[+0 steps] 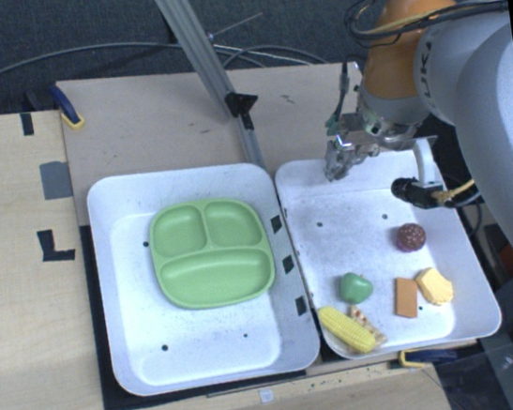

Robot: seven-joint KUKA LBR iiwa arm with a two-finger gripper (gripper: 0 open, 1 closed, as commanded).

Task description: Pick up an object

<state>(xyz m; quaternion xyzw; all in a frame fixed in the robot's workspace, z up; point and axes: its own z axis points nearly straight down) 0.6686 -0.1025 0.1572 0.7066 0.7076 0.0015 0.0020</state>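
White right bin point(462, 317): corn point(348, 328), green piece point(354, 286), orange block point(406, 298), yellow piece point(435, 286), dark ball point(411, 236) at near end; fingers point(336, 167) at far rim, opposite, state unreadable, nothing visibly held.

- You have a pale wooden bench top point(147, 134) carrying two shallow white plastic bins side by side, touching along their inner edges.
- Left white bin point(136, 358): sits on a black mat point(96, 317) that shows along the bin's left and lower edges.
- Right white bin point(351, 205): just right of the first.
- Note dark tape marks point(52, 245) on the bench, left of the bins.
- A slanted grey metal post point(203, 60) meets the bench behind the bins.
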